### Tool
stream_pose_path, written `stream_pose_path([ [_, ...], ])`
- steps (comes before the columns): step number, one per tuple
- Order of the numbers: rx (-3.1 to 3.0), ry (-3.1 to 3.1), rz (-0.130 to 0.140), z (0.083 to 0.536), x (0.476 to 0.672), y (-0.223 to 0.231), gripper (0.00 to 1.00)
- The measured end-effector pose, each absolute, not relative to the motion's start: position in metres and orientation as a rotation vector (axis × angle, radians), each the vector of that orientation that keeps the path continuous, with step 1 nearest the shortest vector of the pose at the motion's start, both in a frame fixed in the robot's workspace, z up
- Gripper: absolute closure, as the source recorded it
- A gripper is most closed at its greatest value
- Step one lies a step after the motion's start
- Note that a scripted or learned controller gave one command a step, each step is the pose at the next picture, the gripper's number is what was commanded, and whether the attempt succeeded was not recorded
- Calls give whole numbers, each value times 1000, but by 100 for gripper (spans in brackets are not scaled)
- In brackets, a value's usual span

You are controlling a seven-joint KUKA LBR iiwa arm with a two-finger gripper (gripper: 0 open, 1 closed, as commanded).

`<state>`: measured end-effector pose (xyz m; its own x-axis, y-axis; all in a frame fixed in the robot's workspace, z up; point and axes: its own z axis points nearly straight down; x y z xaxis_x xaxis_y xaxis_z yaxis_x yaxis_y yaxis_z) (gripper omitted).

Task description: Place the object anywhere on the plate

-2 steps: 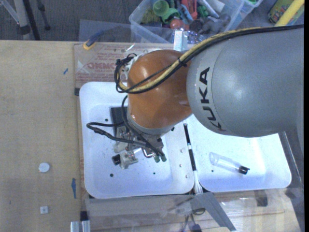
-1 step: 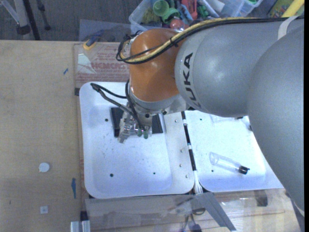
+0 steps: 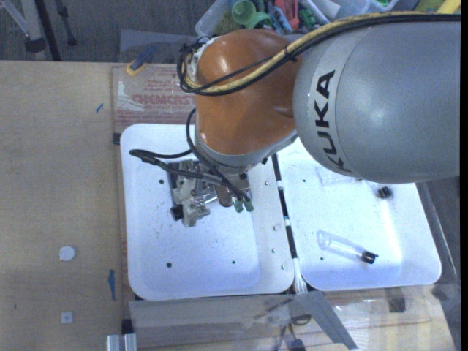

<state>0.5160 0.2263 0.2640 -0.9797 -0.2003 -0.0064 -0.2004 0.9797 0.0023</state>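
My gripper (image 3: 199, 199) hangs low over the middle of the left white bin (image 3: 146, 269), under the orange wrist band (image 3: 238, 93). It is a tangle of metal parts and cables seen from above, and I make out nothing held in it. A clear plastic tube with a black cap (image 3: 345, 247) lies flat in the right white bin (image 3: 409, 269), near its front. A small black piece (image 3: 383, 191) rests further back in that same bin. The arm's grey body (image 3: 387, 86) hides the rear part of the right bin.
A cardboard box with red print (image 3: 150, 97) lies behind the left bin. A clear tub of colourful toys (image 3: 292, 2) stands at the back. Bare wooden bench (image 3: 51, 159) stretches to the left, with a small white disc (image 3: 66, 253) on it.
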Motion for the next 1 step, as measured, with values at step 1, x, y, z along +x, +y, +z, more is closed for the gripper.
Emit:
stream_pose_path([
  [1,-229,3128,4,178,602,225,100],
])
